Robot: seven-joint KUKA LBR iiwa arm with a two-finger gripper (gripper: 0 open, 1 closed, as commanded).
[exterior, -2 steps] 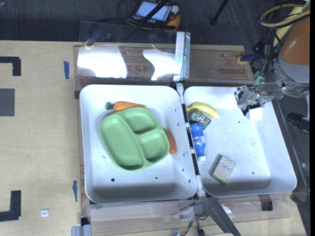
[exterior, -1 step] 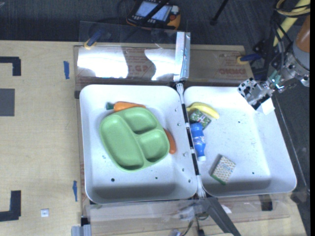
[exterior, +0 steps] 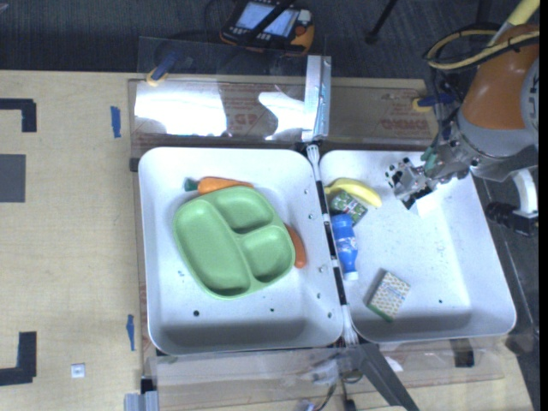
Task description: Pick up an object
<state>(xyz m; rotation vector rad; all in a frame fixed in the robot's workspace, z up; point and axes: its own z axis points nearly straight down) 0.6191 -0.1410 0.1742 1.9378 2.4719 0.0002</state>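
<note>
Green, a divided plate [exterior: 233,241] fills the left bin [exterior: 163,187] with a carrot [exterior: 224,183] poking out behind it; right of the divider, in the right bin [exterior: 462,289], a banana [exterior: 360,190], a small packet [exterior: 346,204] and a blue bottle [exterior: 345,243] crowd the left wall, the bottle's long axis running front to back; a patterned sponge [exterior: 389,294] lies nearer the front; the gripper [exterior: 413,183] hovers at the back, nothing visibly in its fingers, open or closed I cannot tell; the banana lies nearest, just to its left in this view.

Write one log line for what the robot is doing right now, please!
pincer: above right bin, nothing seen held | right bin: banana, blue bottle, sponge | left bin: green divided plate
</note>
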